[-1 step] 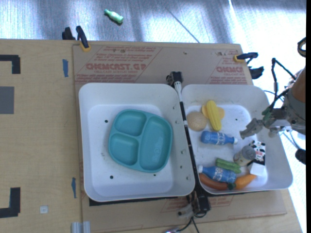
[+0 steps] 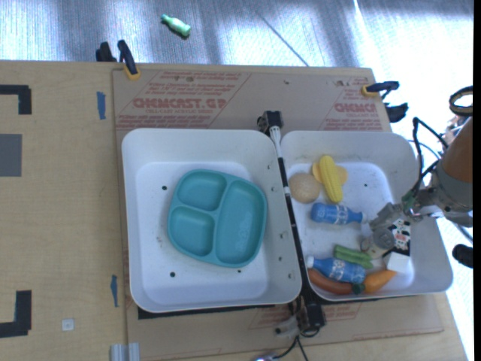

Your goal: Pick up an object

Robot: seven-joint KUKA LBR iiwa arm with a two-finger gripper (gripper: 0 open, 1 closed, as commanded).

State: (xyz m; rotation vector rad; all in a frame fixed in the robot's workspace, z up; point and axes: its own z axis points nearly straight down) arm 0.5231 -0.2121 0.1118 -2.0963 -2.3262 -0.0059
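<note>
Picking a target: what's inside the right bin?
In the right bin: a yellow corn cob, a tan round piece, two blue bottles, a green piece and a carrot. The gripper covers whatever lies beneath it.

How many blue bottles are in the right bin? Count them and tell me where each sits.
2. One blue bottle lies mid-bin, below the corn. The second blue bottle lies near the front wall, above the carrot. Others may be hidden under the gripper.
</note>
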